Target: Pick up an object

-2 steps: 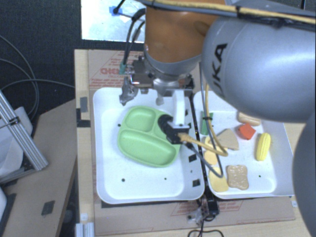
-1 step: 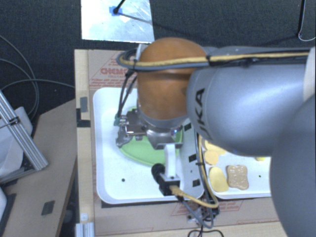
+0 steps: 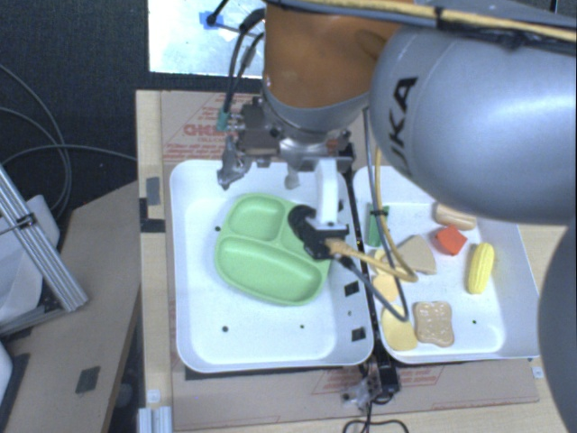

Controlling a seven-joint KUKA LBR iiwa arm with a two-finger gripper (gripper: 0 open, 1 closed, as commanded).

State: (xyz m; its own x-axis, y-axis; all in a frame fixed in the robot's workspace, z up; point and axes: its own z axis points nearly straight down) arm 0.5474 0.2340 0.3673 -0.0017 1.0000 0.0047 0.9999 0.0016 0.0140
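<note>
The gripper (image 3: 259, 179) is hovering, its 2 fingers spread and empty, above a smooth green divided plate (image 3: 267, 262) lying in the left bin (image 3: 195, 273); ridged yellow corn (image 3: 480, 267) is lying in the right bin (image 3: 507, 334).

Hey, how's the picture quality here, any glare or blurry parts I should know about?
Camera view: the grey arm sits close to the lens, soft and blurred, with bright glare streaks on its shell; the green tray and corn are fairly sharp under even light.
</note>
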